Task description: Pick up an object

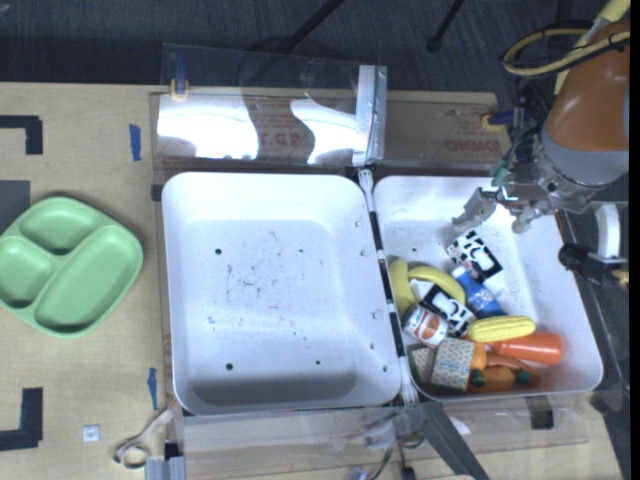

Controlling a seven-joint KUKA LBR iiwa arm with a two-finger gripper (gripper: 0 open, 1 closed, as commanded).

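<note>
The tool (497, 205) hangs spread open and gripping nothing over the right bin's (580, 303) far edge, seemingly placed to drop onto the toy food heaped toward its near-left corner, banana (405, 280) included.

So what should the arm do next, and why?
Probably lower toward the black-and-white item just below it. The gripper hangs over the right bin with nothing between its open fingers, and the toys lie heaped along that bin's near side, the banana among them.
</note>
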